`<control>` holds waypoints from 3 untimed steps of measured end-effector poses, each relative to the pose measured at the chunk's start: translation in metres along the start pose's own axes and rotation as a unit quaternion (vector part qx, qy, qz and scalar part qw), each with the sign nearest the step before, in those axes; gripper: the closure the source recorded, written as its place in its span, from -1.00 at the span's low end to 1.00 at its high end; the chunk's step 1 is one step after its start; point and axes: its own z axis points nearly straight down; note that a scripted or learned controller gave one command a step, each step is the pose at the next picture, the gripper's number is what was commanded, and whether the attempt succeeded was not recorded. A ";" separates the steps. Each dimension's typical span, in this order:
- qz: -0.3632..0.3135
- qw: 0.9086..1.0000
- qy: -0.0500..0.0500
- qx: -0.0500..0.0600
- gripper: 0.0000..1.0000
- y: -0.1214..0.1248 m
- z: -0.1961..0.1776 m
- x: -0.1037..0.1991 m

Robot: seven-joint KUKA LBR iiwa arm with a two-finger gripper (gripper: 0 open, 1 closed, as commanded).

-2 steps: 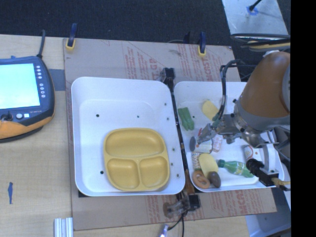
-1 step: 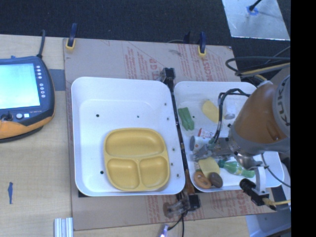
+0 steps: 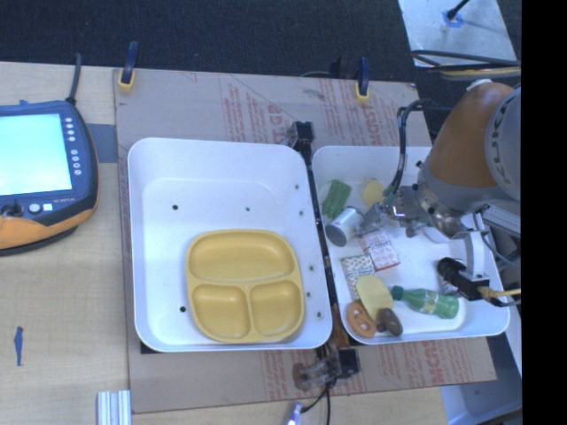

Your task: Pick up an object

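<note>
Objects: a jumble of small things lay in the right white plastic bin (image 3: 496, 328), well apart from the left one.
Green bottle: a small green plastic bottle (image 3: 429, 302) lay on its side near the right bin's front edge.
Silver can: a short metal cylinder (image 3: 340, 226) lay tilted just beside the bin's left wall, touching a flat green piece (image 3: 335, 196).
Printed packets: small red-and-white paper packets (image 3: 381, 253) lay near the bin's middle, beside a patterned card (image 3: 357, 266).
Front corner: a pale yellow block (image 3: 375, 292), an orange round piece (image 3: 358, 319) and a brown lump (image 3: 390, 322) sat close together.
Jaws: the grey metal jaws (image 3: 387, 209) hung low over the right bin near the packets; whether they were open or closed could not be told, and nothing was seen between them.
Left bin: the left white plastic bin (image 3: 159, 175) held a yellow three-compartment tray (image 3: 244, 284).
Tabletop: a handheld control pendant with a bright screen (image 3: 40, 171) rested on the wooden tabletop (image 3: 62, 326) at the far left.
</note>
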 end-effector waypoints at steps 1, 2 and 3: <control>0.000 1.000 0.001 0.002 -1.00 0.065 0.031 0.010; -0.001 1.000 0.000 0.002 -1.00 -0.006 0.031 0.010; -0.002 1.000 0.000 0.003 1.00 -0.006 0.021 0.009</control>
